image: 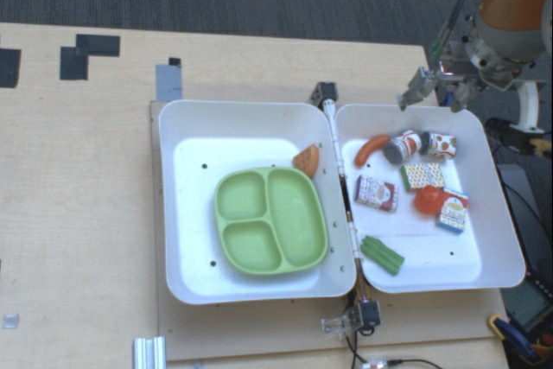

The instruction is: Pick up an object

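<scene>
Orange plastic catches our eye first — a slim, curved orange toy chili (pixel 372 147) lying at the upper left of the right-hand shallow white bin (pixel 497 225), its long axis running diagonally from lower left to upper right. The grey two-finger gripper (pixel 429 89) hangs above the bin's far rim, up and to the right of the chili; whether it is apart or together we cannot tell from this slant. Just beside the chili lies a small grey-capped can (pixel 415 145). We judge the coming move runs down and leftward into the bin — the chili is the nearest piece along that line.
</scene>
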